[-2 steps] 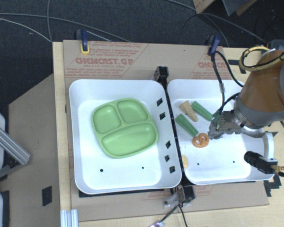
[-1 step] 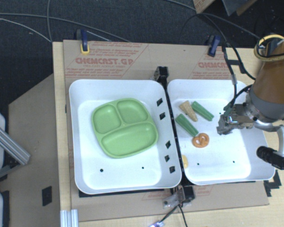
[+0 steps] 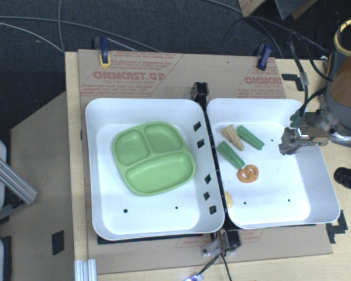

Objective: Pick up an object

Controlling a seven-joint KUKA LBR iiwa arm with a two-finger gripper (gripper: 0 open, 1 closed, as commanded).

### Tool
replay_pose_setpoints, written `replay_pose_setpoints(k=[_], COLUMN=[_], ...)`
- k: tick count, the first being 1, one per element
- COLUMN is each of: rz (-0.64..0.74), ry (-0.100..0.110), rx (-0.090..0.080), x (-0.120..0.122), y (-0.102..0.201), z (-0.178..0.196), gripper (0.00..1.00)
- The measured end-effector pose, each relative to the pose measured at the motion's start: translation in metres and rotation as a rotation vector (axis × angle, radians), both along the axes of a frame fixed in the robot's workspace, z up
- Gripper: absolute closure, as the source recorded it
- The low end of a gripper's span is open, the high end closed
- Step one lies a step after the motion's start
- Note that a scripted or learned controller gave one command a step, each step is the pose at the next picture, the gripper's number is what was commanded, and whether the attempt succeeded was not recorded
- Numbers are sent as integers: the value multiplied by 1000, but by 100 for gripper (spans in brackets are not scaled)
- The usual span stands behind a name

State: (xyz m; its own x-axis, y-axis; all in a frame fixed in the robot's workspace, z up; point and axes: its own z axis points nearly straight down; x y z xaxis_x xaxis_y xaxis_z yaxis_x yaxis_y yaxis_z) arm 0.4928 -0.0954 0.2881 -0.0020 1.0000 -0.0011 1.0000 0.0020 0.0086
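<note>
The right bin (image 3: 304, 198) holds a few small items near its left side: a tan cone-shaped piece (image 3: 231, 135), a green stick (image 3: 250, 137), a second green stick (image 3: 230, 154) and an orange pretzel-like ring (image 3: 248, 173). My gripper (image 3: 291, 141) hangs over the right part of that bin, to the right of these items and apart from them. Nothing shows between its fingers.
The left bin (image 3: 105, 209) holds a green divided plate (image 3: 154, 157). A black divider with clips (image 3: 206, 151) runs between the bins. A small yellow bit (image 3: 228, 201) lies at the right bin's left wall. Cables trail behind the bench.
</note>
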Motion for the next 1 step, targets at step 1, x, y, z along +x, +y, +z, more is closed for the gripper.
replay_pose_setpoints(k=[1], rz=[4], ry=[7], rx=[3], x=[22], y=[45], z=[-7], gripper=[100])
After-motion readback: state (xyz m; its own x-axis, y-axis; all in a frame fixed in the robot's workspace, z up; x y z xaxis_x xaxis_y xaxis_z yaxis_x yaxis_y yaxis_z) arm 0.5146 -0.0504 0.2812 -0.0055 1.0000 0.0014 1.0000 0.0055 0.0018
